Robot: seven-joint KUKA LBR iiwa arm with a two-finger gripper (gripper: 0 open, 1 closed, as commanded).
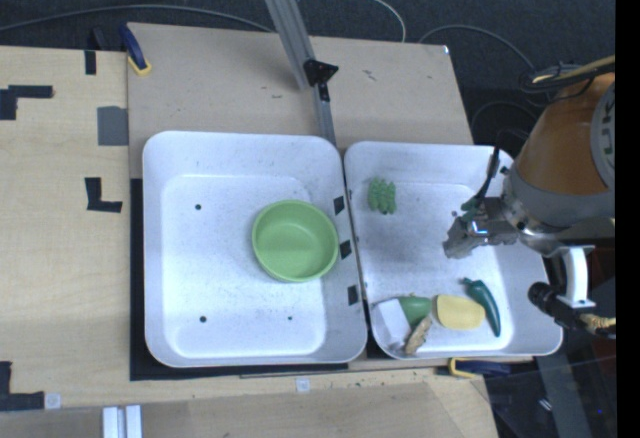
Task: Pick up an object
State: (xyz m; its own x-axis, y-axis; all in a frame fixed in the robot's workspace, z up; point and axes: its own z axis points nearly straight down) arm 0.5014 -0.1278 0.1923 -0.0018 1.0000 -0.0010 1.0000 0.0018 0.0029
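Grey pincer (462, 244), grip perhaps unreadable, hangs over right bin's (420, 154) bare middle.

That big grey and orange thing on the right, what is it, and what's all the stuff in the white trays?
It is a robot arm. A camera above the bench looks down on it at a slant, and the arm reaches in from the right. At its tip is a small metal pincer for grabbing things; it hangs over the right shallow white bin, and I see nothing in it.

The left shallow white bin holds a round green plastic bowl. In the right bin lie a small bumpy green toy near the top, and along the bottom a dark green pepper-shaped toy, a yellow rounded lump, a green cone-shaped piece and a small tan stick.

Its job is to pick one thing up.
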